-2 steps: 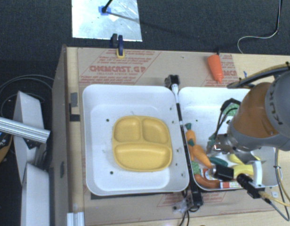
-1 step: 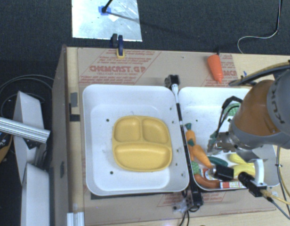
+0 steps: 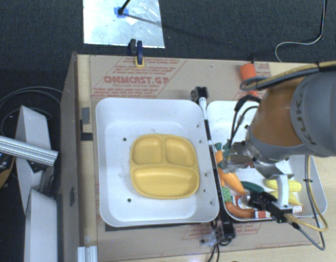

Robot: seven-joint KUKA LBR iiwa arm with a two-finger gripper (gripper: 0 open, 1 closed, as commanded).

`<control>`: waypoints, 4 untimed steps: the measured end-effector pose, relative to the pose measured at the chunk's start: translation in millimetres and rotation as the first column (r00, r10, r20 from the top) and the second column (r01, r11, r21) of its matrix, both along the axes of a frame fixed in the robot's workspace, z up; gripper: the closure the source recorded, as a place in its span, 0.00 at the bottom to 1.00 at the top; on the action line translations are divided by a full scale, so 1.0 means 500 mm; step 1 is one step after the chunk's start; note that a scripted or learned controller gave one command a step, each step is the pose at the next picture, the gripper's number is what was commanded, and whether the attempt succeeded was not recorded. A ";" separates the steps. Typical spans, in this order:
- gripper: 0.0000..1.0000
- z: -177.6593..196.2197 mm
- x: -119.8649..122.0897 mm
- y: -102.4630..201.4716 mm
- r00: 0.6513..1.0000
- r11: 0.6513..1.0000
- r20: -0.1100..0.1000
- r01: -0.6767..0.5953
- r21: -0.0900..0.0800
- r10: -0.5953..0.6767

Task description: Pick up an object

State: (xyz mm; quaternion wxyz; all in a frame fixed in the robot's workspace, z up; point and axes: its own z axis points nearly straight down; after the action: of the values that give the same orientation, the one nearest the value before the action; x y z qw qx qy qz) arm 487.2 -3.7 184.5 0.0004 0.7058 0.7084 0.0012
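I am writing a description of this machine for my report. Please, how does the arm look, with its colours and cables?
The arm is a thick rounded grey body with a broad orange band above the wrist. Black cables loop along its left side toward the wrist. Below the band sits a grey metal wrist part. A yellow cable trails near the bin's lower edge.

Hidden under the arm — most of the right bin

The arm [image 3: 299, 119] covers much of the right bin [image 3: 220, 113] and runs off the right edge; the gripper [image 3: 233, 160] is too buried among the toys [image 3: 236, 184] to read — whether anything sits between its parts cannot be told, and the toys themselves are partly covered
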 end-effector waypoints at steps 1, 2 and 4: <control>1.00 -0.001 -0.001 0.203 1.000 1.000 -0.002 -0.001 0.001 0.001; 1.00 0.063 0.000 0.057 1.000 1.000 0.000 0.002 -0.002 -0.002; 1.00 0.101 0.000 0.151 1.000 1.000 0.000 0.001 -0.001 -0.001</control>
State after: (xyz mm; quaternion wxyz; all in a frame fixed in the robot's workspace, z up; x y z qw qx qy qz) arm 487.2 71.7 234.8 0.0007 0.7063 0.7080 0.0009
